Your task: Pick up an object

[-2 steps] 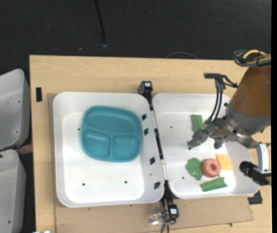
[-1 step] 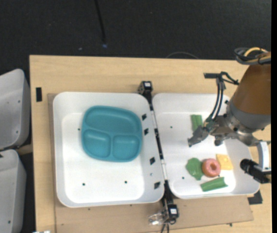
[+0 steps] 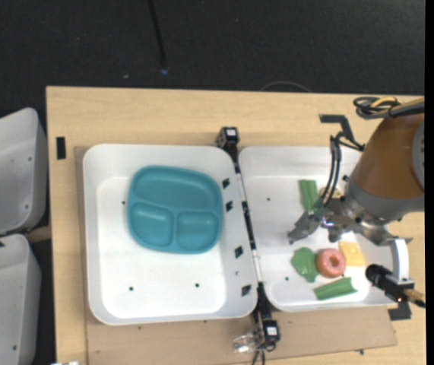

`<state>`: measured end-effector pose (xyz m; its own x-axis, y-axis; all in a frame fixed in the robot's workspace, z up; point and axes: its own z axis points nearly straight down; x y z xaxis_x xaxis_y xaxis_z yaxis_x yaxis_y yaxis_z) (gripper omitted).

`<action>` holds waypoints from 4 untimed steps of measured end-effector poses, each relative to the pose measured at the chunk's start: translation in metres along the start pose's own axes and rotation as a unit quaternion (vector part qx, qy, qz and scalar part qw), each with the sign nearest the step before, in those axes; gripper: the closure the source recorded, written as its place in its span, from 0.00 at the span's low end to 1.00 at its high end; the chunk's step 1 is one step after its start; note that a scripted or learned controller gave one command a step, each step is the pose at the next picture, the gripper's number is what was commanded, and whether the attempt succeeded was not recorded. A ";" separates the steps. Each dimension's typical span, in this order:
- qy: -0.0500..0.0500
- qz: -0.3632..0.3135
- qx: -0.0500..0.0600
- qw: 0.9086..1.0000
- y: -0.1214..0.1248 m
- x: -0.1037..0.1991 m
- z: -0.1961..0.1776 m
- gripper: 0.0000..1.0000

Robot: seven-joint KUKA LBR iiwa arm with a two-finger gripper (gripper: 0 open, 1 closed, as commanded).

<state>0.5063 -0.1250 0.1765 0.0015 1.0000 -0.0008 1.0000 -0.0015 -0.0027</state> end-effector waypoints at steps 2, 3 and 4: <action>0.000 0.002 -0.001 1.000 -0.006 -0.002 0.076 0.00; -0.001 0.007 -0.005 1.000 -0.004 -0.003 0.064 1.00; 0.000 -0.002 -0.004 1.000 -0.008 -0.001 0.002 1.00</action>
